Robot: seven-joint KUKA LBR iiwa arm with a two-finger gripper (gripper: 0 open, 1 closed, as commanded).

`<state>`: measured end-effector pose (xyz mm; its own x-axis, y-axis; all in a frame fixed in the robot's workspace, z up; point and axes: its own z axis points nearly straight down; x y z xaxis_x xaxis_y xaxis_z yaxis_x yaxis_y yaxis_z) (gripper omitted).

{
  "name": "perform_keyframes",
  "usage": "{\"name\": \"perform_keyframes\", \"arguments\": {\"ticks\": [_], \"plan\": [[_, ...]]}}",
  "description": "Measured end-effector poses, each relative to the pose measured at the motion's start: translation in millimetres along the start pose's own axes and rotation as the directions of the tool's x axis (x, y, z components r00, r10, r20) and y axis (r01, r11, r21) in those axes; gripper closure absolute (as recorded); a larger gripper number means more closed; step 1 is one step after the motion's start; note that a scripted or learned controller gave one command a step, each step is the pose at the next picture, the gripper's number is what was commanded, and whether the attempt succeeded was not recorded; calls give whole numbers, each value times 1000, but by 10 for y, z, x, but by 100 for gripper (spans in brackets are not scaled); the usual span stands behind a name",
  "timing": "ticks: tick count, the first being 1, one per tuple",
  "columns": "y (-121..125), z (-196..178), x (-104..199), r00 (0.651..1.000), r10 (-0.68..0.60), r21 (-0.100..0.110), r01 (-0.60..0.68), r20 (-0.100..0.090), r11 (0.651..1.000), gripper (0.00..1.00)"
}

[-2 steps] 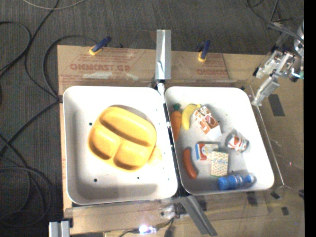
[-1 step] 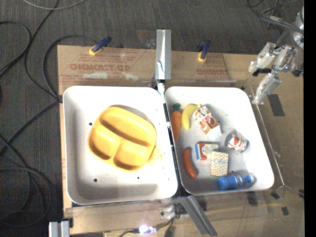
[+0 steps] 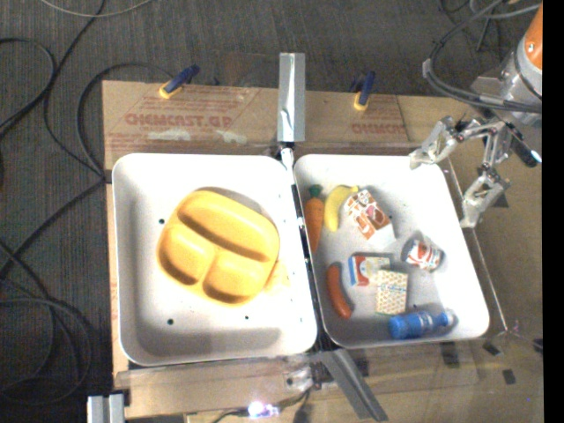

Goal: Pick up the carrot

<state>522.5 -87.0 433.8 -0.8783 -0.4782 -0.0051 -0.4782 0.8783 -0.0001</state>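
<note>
Orange and slim, the carrot [image 3: 314,222] lies in the right bin [image 3: 458,203], tight against that bin's left wall, green top toward the far edge. I see a banana [image 3: 337,205] just beside it on its right, and a red sausage [image 3: 338,290] nearer me along the same wall. My gripper [image 3: 458,167] hangs over the far right corner of the right bin, well apart from the carrot, which sits across the bin to its left. Its two fingers are spread wide with nothing between them. A blue bottle [image 3: 421,322] lies at the bin's near edge, and a small can [image 3: 424,255] rests toward the right side. In the left bin [image 3: 132,236] sits a yellow tray [image 3: 218,245].
</note>
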Motion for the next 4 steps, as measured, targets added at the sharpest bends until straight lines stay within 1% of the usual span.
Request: {"name": "perform_keyframes", "arguments": {"ticks": [1, 2, 3, 4], "plan": [[453, 1187, -160, 935, -354, -3, 354, -2, 935, 0], [1020, 2523, -342, 868, -497, -6, 497, -2, 868, 0], [242, 2525, -176, 837, -547, -4, 547, -2, 837, 0], [1078, 2520, -449, 907, -421, -5, 421, -1, 907, 0]]}}
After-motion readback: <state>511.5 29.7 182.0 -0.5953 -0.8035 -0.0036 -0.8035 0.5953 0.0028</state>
